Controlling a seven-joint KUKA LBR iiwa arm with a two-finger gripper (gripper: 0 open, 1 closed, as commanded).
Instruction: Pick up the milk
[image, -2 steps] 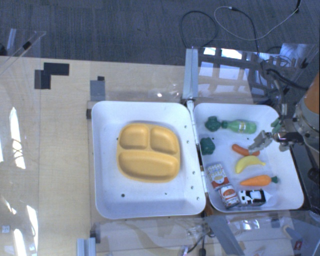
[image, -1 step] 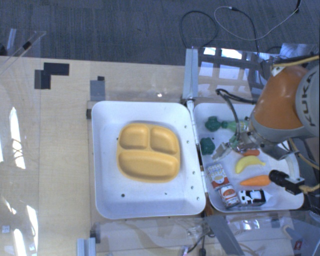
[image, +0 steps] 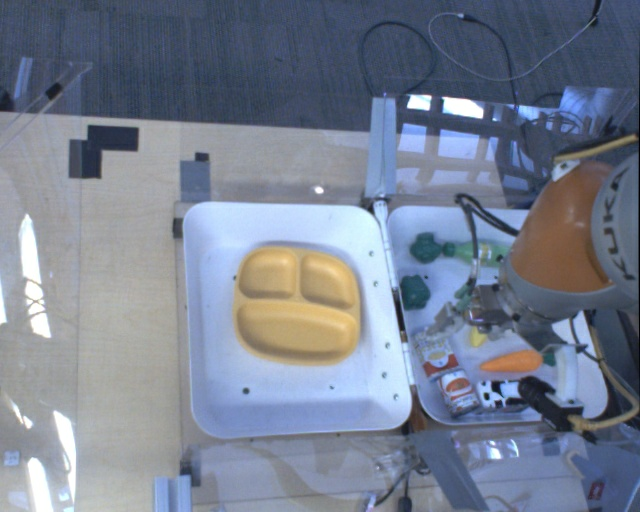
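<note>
The milk (image: 500, 394) looks like a small white carton with black patches, lying at the front edge of the right bin (image: 432, 408). The arm comes in from the right, and its orange band and grey wrist cover the bin's right half. My gripper (image: 472, 312) hangs over the middle of that bin, behind the milk and apart from it. An orange carrot (image: 510, 361) lies between the gripper and the milk. Nothing shows as held.
The right bin also holds a red-labelled can (image: 458, 390), a small white packet (image: 437, 350), two green pieces (image: 414, 292) (image: 428, 247) and a green-yellow item (image: 480, 252). The left bin (image: 210, 330) holds a yellow divided tray (image: 297, 304). Cables run near the milk.
</note>
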